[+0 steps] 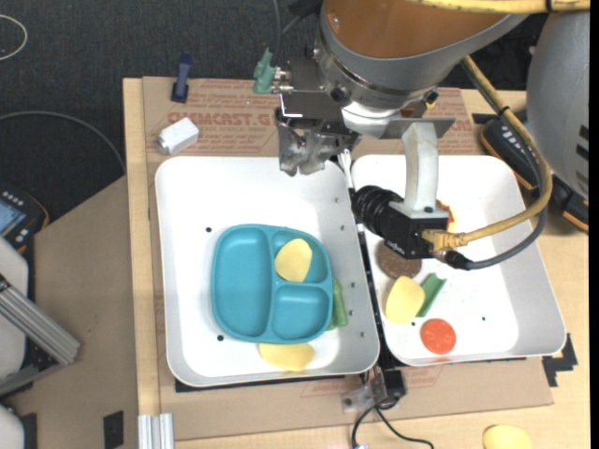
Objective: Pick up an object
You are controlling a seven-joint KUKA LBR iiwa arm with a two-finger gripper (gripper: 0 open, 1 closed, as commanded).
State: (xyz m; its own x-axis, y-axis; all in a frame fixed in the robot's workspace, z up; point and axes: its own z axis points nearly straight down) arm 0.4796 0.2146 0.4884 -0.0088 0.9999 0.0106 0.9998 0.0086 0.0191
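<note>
My gripper (303, 160) hangs over the far edge of the left bin (182, 251), close to the wall between the two bins, and I see nothing held in it. A blue divided plate (253, 283) lies in the left bin with a yellow piece (294, 260) in its upper right compartment. Another yellow piece (286, 354) lies just in front of the plate, and a green strip (339, 307) sits at the plate's right edge. The right bin (524, 279) holds a yellow piece (404, 299), a green stick (431, 291), a red round piece (437, 335) and a brown disc (401, 263), partly hidden.
The arm's grey and orange body covers the far side of the right bin. On the cardboard behind the left bin lie a small white block (178, 136) and a blue clip (182, 78). A yellow thing (505, 436) lies off the bench at the front right.
</note>
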